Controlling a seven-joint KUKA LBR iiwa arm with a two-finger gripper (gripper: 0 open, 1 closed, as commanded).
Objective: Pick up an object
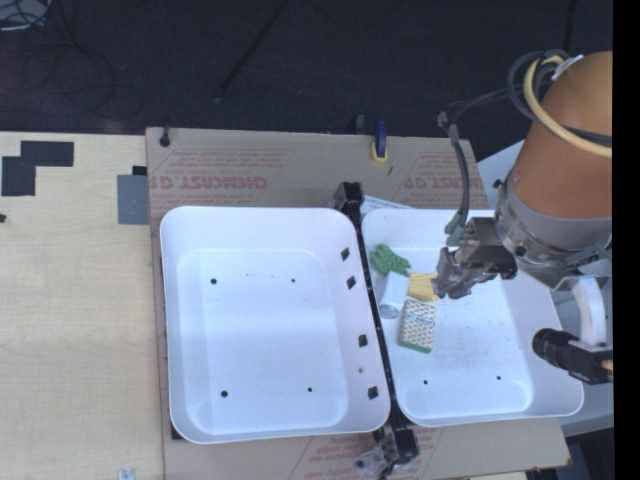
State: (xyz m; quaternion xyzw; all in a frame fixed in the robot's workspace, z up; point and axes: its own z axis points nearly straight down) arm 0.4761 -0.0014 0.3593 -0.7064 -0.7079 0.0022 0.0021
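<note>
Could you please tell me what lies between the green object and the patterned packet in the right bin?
In the camera view, a yellow block lies between the green object and the patterned packet.

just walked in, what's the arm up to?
The arm reaches in from the right, and its gripper sits low in the right bin, right beside a yellow block. A green toy and a patterned packet lie close by in the same bin. I can't tell from this view whether anything is gripped yet. The left bin isn't being worked.
</note>
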